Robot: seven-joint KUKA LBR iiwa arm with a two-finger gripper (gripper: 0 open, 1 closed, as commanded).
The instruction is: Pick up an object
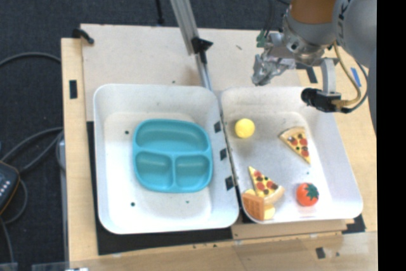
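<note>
Four small toys sit in the right bin (336, 136): a yellow ball (244, 128) near its upper left, a pizza slice (297, 142) toward the right wall, a second pizza slice (262, 190) leaning on the near-left corner with its crust end against the rim, and a red tomato (307, 194) near the front right. Any of them would serve as the object to pick. Left bin (108, 136) holds just a blue divided tray (172, 155). Gripper (263, 73) hangs over the back rim of the right bin, clear of every toy, nothing between its fingers and touching nothing I can make out; fingers look close together, pointing down, but the view is too small and cluttered with cables to tell how far apart they stand. Risks, as a guess: from here a straight descent would meet the bin rim or bare floor, not a toy. Ball is nearest but round, likely to roll or squirt out of a pinch. Flat pizza slice lies low, so fingers may scrape the floor and close over it. Corner slice is crowded by the wall, leaving little room for a finger. Tomato looks the safest grab, but it is the farthest reach.
</note>
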